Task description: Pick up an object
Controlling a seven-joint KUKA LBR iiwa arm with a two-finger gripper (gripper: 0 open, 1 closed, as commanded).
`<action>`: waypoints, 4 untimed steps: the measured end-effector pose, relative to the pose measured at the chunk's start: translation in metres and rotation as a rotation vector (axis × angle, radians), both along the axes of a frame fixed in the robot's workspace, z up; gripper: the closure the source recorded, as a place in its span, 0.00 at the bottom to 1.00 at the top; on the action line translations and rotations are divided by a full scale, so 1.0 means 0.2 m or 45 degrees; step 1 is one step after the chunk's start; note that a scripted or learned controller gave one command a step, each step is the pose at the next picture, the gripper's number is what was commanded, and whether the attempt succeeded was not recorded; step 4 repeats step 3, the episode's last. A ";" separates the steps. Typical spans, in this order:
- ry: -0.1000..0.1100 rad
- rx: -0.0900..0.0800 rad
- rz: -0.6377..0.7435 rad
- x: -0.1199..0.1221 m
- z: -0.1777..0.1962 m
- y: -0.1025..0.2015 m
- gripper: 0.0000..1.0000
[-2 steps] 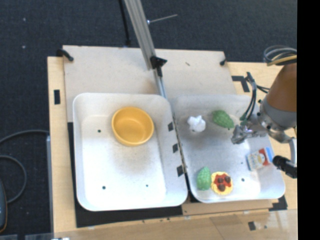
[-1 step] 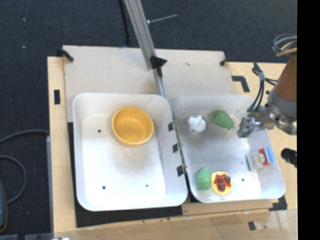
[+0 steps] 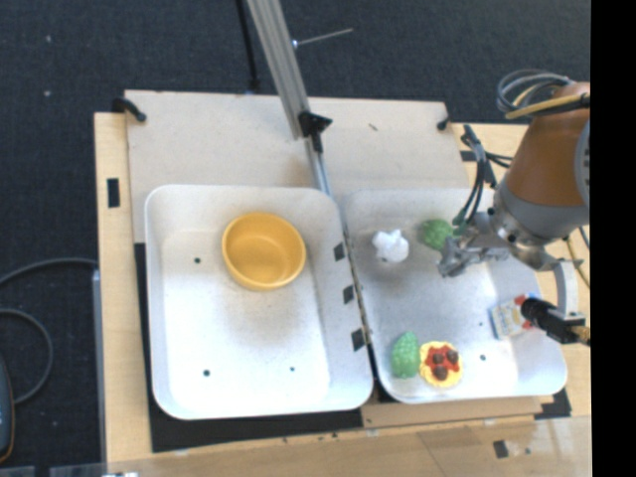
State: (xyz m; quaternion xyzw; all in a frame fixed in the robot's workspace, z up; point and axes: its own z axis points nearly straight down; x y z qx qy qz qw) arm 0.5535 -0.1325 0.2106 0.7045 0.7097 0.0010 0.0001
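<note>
Green and bumpy, the small round toy (image 3: 434,233) sits in the right bin (image 3: 437,391), near its far side. It is the thing closest to the jaws (image 3: 455,259), which hang just beside it, low over the bin floor. I cannot tell if the jaws are wide or pinched, and I see nothing held in them.

I think the green round toy is light, maybe soft or rubbery. It looks about as wide as it is long, so it points no clear way and has no real long side. A pinch across its middle from either side should work. It might roll or squish out if the pinch lands off to one side.

A small white toy (image 3: 391,245) lies near it, toward the left. At the near side of the same bin lie a longer green toy (image 3: 404,355) and a yellow disc with red bits (image 3: 440,363), close together. That longer green toy runs from far to near.

The left bin (image 3: 169,386) holds a yellow bowl (image 3: 263,250). Both bins sit on the desk (image 3: 219,137).
</note>
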 end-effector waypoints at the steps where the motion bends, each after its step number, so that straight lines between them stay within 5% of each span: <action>1: 0.000 0.001 0.001 -0.01 0.02 0.24 1.00; 3: 0.001 0.000 -0.003 0.11 0.13 0.81 1.00; 4: 0.001 0.000 -0.003 0.11 0.13 0.81 1.00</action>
